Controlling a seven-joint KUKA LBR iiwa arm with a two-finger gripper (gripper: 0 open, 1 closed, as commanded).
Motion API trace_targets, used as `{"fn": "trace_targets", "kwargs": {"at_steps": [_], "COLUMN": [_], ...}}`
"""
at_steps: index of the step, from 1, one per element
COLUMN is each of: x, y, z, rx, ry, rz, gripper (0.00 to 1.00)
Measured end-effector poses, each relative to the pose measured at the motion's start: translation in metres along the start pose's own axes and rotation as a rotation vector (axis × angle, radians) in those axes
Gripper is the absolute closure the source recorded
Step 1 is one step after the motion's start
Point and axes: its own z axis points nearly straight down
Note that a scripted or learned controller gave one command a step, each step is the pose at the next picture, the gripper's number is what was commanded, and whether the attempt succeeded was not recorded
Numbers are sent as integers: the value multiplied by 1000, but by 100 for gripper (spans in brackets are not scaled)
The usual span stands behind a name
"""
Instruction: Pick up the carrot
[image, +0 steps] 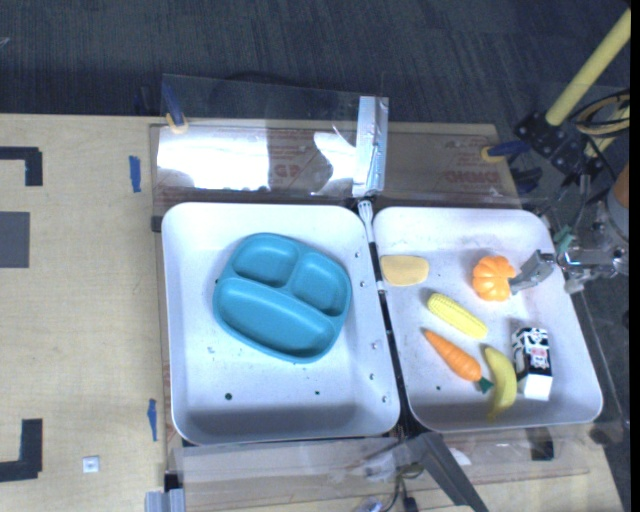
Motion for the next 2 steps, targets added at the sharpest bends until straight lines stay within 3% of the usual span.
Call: {"fn": "trace_targets", "kwargs": {"at_steps": [1, 2], "x": [17, -5], "y": [54, 86], "z": [118, 119], "rx": [-8, -6], "ry": [-5, -4], "rz": [-242, -320], "gripper": [0, 0]}}
